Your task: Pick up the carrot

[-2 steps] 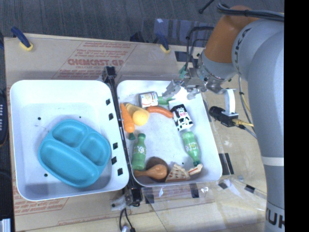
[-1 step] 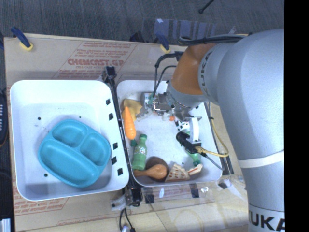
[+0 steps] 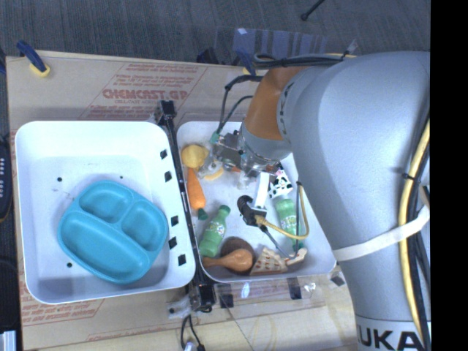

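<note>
Carrot: we see the carrot (image 3: 195, 189) lying flat in the right bin (image 3: 316, 263), hard against that bin's left wall, about midway along it.
Long axis: it runs along the left wall, near edge to far edge; the thick end seems to point to the far edge and the tapered end to the near edge, where a dark green tuft shows.
Neighbours: a yellow lemon-like fruit (image 3: 194, 156) sits just beyond its far end, and the green bottle (image 3: 213, 231) leans just beside its near tip.
Gripper: the gripper (image 3: 235, 156) hangs over the far part of the right bin, right of the carrot; we cannot tell whether its fingers stand apart or together, and we see nothing held.
Risk, wall: we judge the left wall the main hazard, since a finger coming down on that side may strike the rim or find no room.
Risk, clutter: the yellow fruit or green bottle could be nudged or grabbed instead.
Risk, grip: a closure along the long axis would likely slip off; across the width looks safer.
Left bin: the blue tray (image 3: 113, 229) in the left bin (image 3: 36, 141) lies well apart.
</note>
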Action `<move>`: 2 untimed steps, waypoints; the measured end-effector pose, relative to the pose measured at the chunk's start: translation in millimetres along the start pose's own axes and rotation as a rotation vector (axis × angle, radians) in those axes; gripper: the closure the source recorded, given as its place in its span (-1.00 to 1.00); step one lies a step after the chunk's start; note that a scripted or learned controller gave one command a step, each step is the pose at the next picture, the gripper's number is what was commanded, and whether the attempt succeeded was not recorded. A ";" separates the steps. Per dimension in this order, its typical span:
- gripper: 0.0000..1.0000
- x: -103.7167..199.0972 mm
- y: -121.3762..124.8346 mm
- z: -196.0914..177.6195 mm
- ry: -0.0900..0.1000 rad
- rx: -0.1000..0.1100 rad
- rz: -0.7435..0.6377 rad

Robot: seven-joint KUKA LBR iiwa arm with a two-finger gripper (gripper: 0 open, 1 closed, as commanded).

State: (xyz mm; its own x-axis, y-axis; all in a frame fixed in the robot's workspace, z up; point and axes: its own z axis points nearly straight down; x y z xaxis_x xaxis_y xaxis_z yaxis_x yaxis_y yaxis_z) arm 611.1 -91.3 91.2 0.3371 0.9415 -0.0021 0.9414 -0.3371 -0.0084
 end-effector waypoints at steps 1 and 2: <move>-1.00 1.1 11.7 -0.5 0.000 0.000 0.244; 1.00 2.8 11.8 -11.7 0.002 0.005 0.233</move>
State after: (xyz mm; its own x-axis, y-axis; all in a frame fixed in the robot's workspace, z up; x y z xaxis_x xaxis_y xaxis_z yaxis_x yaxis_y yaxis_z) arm 623.3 -92.6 102.8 0.5451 0.8384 -0.0030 0.8383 -0.5451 -0.0133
